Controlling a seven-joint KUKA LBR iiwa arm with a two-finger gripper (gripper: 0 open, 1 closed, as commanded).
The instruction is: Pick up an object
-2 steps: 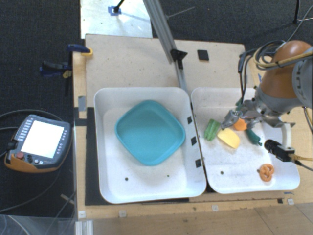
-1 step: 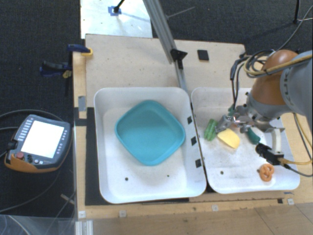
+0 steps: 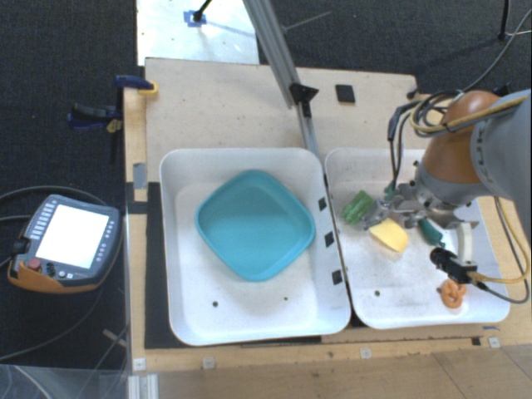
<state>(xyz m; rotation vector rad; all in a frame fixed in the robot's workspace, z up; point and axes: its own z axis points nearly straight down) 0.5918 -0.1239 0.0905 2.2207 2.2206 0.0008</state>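
Note:
My gripper (image 3: 396, 214) hangs low over the middle of the right bin (image 3: 391, 299), reaching in from the right. A yellow wedge-shaped object (image 3: 388, 237) lies just below and in front of it, touching or nearly touching it. A green object (image 3: 358, 206) lies close to the gripper's left, near the bin's left wall. A dark green stick-like object (image 3: 430, 231) pokes out from under the wrist on the right. A small orange object (image 3: 451, 293) sits near the bin's front right corner.
The left bin (image 3: 187, 306) holds a large teal square plate (image 3: 254, 224). A metal pole (image 3: 278, 48) slants over the back of the bench, ending near the wall between the bins. A small black square (image 3: 346, 94) lies on the bench behind the right bin.

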